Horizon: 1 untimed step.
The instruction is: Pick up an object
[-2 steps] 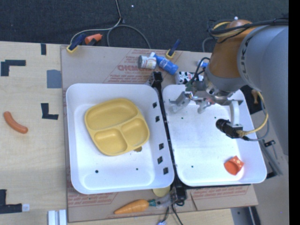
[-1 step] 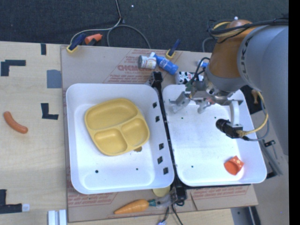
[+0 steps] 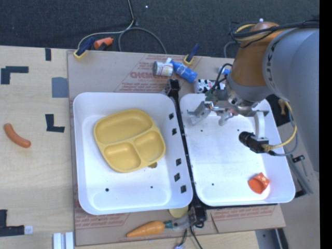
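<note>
Robotics lab: arm (image 3: 280,61), bins (image 3: 83,154), taped bench (image 3: 31,102).

Dark carpet floor (image 3: 62,14) behind pale wooden bench (image 3: 31,102).

We see the arm (image 3: 282,66) cut off by the right edge, so its base is out of view. Its wrist covers the far right corner of the right bin (image 3: 228,191). The gripper (image 3: 211,113) is seen from above, and we cannot tell if something is between its fingers. Under the near edge of the yellow divided plate (image 3: 129,139) in the left bin (image 3: 88,191) a small dark thing peeks out; it is too hidden to name. At the near edge of the bench, a pale yellow object (image 3: 177,211) is half hidden under the left bin's corner. A small patterned thing (image 3: 206,85) behind the right bin is too small to tell
</note>
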Each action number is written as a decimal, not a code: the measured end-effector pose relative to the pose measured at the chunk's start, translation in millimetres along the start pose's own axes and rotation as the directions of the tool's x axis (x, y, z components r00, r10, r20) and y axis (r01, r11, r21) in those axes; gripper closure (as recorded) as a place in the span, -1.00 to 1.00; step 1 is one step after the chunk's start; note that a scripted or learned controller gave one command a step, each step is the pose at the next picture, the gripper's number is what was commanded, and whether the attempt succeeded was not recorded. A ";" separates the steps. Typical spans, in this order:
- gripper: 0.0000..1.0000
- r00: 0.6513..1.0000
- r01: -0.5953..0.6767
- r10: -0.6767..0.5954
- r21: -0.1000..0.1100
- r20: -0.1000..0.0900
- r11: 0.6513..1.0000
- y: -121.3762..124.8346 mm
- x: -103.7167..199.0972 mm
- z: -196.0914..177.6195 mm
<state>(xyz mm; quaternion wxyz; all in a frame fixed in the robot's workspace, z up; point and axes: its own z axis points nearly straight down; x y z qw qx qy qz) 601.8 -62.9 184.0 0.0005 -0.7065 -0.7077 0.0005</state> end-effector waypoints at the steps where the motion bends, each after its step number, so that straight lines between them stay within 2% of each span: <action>1: -1.00 1.000 0.000 0.000 0.000 0.000 1.000 0.0 0.0 0.0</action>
